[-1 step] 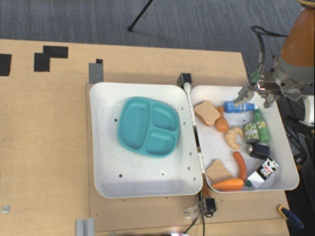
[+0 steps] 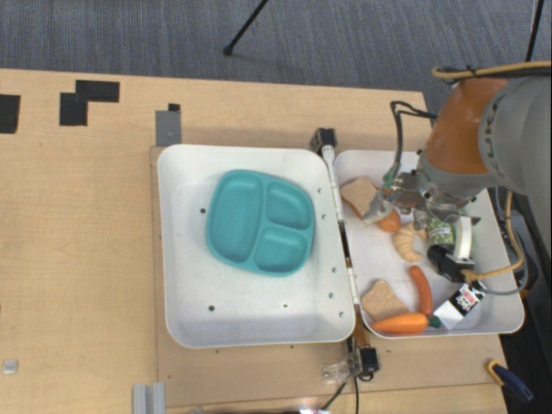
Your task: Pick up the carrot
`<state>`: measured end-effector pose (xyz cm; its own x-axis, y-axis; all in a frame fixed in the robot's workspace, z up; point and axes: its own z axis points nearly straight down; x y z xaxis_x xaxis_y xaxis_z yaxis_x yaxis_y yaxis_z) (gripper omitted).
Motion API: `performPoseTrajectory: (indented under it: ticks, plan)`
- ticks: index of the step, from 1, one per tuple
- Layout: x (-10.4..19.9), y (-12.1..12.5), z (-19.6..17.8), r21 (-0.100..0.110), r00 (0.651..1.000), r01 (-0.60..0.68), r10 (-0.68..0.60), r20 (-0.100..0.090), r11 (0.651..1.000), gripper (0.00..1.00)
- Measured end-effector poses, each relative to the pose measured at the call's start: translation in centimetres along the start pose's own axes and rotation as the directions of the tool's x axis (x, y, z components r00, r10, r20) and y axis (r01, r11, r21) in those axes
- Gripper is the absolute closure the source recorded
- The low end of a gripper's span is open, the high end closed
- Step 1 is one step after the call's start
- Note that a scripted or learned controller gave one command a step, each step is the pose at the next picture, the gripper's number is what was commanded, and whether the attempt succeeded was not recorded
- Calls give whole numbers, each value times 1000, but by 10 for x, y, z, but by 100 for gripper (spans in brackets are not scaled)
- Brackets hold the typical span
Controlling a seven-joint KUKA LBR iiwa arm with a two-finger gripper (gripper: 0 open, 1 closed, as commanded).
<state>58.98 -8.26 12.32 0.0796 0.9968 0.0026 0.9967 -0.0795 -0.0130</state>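
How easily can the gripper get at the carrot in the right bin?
Probably yes. The carrot lies uncovered by the right bin's near wall, with bread beside it. The gripper hovers farther back and must shift over.

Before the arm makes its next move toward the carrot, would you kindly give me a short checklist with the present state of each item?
1. Orange carrot with green top lies in view at the near edge of the right white bin: ok.
2. Tool over the carrot: not ok; it sits further back in the bin, above a small orange piece.
3. Carrot free on top: ok, nothing lies over it.
4. Space around the carrot: not ok; a tan bread slice touches it and a red sausage is close by.
5. Tool carrying nothing: cannot tell.
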Motion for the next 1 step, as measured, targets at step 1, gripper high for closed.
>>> performPoseTrajectory:
  ticks: [1]
  plan:
    - [-14, 51, 36, -18, 1000, 7, -7, 2, 1000, 0]
